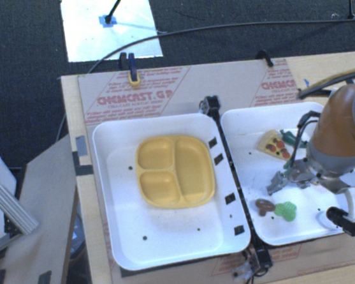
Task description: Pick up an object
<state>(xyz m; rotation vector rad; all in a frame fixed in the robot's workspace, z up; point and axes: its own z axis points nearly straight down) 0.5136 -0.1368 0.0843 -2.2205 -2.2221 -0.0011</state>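
— Camera view from above, at a slant: what is laid out on the bench (177,83)?

— Two shallow white bins are seen side by side. In the left bin (114,178) a yellow divided plate (174,170) with three compartments is set flat, near the middle. In the right bin (246,129) three small things are found: a toy pizza slice (272,145) toward the far side, a brown lump (265,206) near the front, and a green lump (285,211) just beside it, the two nearly touching.

— Can any writing be read?

— "CHEMCAST GP" is printed in red on the protective sheet under the bins, once behind the left bin and once, partly cut off, behind the right bin. Smaller red lines of print are seen around it, too small to be read.

— Where is the arm?

— The grey arm (349,130), with its orange band, is reached in from the right over the right bin. The gripper (278,183) is placed low between the pizza slice and the two lumps, apart from all three.

— Is anything held?

— Nothing is seen between the fingers. Whether they are spread or closed cannot be told; the tips are too small and blurred.

— Anything else?

— A blue and yellow clamp (132,70) is fixed at the bench's far edge, and a white sheet (108,24) is laid on the dark floor beyond.
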